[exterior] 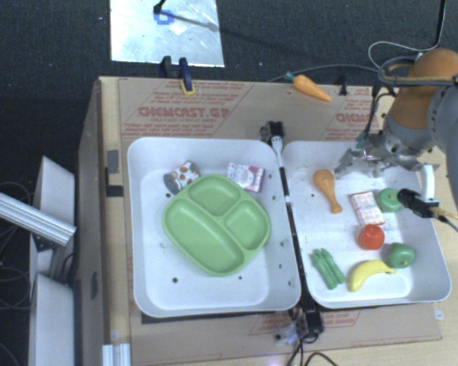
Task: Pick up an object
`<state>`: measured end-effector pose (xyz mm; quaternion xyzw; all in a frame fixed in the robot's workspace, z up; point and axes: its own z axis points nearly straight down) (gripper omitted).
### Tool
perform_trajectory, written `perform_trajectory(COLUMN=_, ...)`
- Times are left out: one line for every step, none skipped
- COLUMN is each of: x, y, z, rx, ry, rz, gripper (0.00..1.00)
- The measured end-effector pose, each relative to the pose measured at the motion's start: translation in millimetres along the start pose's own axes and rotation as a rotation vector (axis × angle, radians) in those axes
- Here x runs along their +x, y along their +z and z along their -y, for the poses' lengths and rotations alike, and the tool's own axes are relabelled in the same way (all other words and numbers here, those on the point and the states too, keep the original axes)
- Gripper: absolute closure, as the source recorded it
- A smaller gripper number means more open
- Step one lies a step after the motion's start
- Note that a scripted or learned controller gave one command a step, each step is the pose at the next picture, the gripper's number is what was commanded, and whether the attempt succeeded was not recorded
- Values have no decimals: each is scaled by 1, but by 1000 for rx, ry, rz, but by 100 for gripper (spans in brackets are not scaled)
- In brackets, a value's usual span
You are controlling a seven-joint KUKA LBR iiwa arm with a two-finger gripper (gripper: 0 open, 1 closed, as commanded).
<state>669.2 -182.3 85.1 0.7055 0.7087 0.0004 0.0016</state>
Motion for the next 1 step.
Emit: perform_trajectory(x=4, y=0, z=0, rx=0, ry=0, rz=0, gripper=0)
